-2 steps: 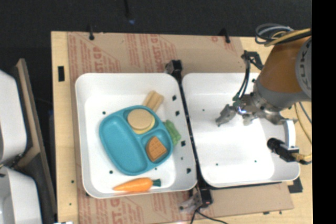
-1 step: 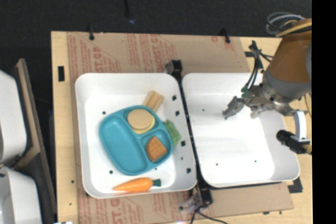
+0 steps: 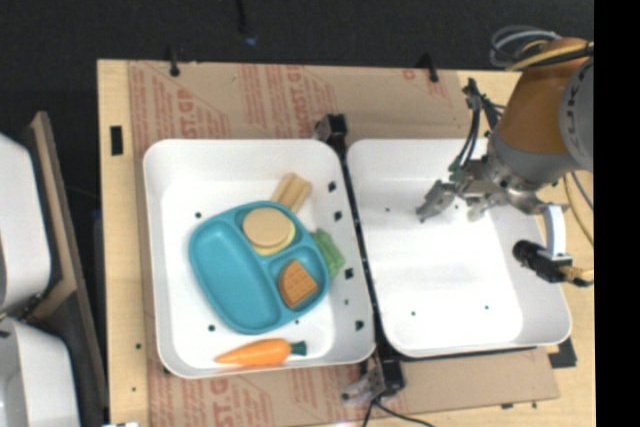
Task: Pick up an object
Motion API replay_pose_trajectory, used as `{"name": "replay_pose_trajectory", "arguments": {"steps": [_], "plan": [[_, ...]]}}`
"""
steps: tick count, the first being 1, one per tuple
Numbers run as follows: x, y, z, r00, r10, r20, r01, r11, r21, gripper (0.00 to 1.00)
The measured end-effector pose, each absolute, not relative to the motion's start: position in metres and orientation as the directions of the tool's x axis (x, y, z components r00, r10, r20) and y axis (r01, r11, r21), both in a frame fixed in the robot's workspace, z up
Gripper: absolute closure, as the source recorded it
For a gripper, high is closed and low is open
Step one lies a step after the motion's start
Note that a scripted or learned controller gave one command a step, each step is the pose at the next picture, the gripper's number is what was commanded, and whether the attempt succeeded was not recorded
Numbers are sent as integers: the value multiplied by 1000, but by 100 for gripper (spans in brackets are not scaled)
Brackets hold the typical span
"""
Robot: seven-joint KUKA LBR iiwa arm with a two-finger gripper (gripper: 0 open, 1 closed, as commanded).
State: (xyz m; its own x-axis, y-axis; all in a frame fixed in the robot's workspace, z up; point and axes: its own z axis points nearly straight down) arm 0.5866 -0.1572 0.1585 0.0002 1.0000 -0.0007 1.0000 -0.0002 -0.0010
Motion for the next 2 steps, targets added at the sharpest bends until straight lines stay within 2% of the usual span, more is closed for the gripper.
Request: {"name": "replay_pose_trajectory", "arguments": {"steps": [1,2], "plan": [[590,-165,187,1,1000,-1,1000,-1,3,0],[605,-194,195,2,1000,-1,1000,-2,2,0]]}}
